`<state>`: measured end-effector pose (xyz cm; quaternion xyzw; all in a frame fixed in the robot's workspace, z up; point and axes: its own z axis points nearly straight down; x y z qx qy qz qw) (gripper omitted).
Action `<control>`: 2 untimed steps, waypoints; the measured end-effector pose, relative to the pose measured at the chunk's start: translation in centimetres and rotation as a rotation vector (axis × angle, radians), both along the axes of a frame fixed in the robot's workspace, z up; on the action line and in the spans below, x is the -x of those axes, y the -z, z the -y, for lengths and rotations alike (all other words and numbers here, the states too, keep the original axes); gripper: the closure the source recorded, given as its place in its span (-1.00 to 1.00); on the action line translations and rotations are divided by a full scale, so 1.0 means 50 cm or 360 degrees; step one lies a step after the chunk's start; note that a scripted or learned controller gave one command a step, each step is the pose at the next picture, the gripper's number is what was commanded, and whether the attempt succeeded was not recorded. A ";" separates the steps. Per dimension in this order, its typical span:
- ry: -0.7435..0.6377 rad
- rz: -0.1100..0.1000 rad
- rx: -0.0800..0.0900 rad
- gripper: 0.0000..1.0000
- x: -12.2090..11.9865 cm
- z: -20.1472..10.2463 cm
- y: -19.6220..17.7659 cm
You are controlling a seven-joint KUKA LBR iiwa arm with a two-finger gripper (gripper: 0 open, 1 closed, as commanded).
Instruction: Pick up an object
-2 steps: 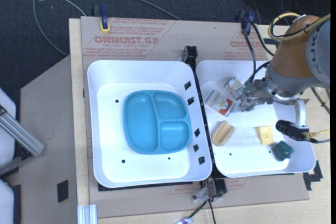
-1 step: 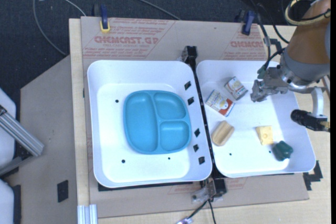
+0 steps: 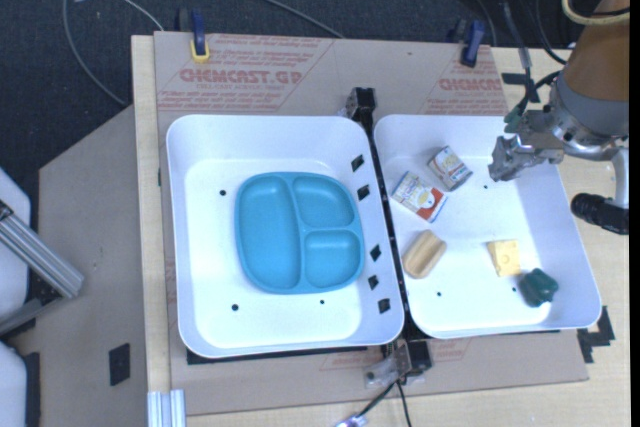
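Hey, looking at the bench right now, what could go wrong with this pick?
1. The gripper hangs over bare floor in the right bin, so closing here would likely grab nothing.
2. The small carton and the wrapped packet lie close together, so a descent there could nudge one aside.
3. The green object sits near the bin's rim, leaving the fingers little room.

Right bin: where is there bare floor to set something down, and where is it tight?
In the right bin, bare floor lies between the gripper and the yellow block, and along the near edge below the tan piece. It is crowded around the small boxes. The left bin has margins around the blue tray.
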<state>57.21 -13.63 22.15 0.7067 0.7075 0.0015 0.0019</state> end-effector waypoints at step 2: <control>-0.0004 -0.0013 -0.0004 1.00 0.023 -0.111 -0.073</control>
